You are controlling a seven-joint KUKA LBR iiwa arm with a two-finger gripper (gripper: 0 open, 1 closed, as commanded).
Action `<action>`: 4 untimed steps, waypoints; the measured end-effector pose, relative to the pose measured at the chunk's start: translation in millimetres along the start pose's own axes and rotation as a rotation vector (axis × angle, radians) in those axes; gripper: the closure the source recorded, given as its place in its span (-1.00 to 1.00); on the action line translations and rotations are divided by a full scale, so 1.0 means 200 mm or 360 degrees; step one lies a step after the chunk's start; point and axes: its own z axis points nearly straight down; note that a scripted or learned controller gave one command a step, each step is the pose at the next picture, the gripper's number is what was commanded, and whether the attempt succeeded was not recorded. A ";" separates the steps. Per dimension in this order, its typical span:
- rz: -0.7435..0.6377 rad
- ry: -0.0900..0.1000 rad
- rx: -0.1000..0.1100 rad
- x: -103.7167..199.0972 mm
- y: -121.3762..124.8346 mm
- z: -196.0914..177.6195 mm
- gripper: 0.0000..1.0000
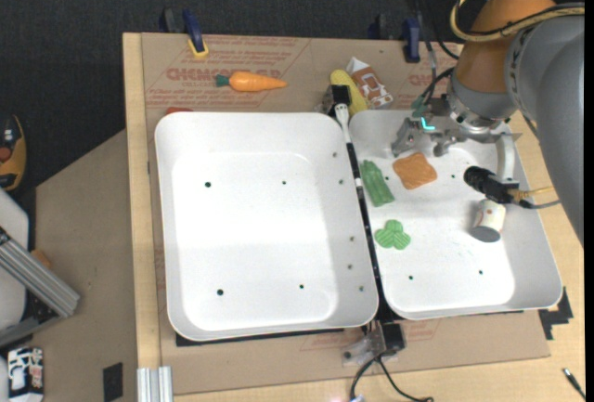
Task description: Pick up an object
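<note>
My gripper [420, 142] hangs over the back of the right bin [520, 293], its fingers spread open with nothing between them. Just in front of it lies a flat orange-brown piece [414, 171], apart from the fingertips. A green oblong thing [376, 183] lies along the bin's left wall. A green leafy lump [393, 235] sits nearer the front. A small pale cylinder [485, 219] rests toward the right side.
The left bin [186, 205] sits beside the right one. Behind the bins on the board lie a toy carrot [252, 82], a yellow thing [345, 83] and a small brown-and-white box [371, 86]. Blue clamps [193, 31] grip the board's back edge.
</note>
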 end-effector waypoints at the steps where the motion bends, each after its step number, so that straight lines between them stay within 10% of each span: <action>1: 0.0001 0.0005 0.0016 0.12 -0.11 0.06 -1.00; 2: 0.0002 0.0003 0.0004 0.12 -0.10 0.00 1.00; 3: -0.0007 0.0004 -0.0017 0.36 0.05 -0.75 1.00; 4: 0.0010 0.0000 0.0004 0.08 0.02 -0.77 1.00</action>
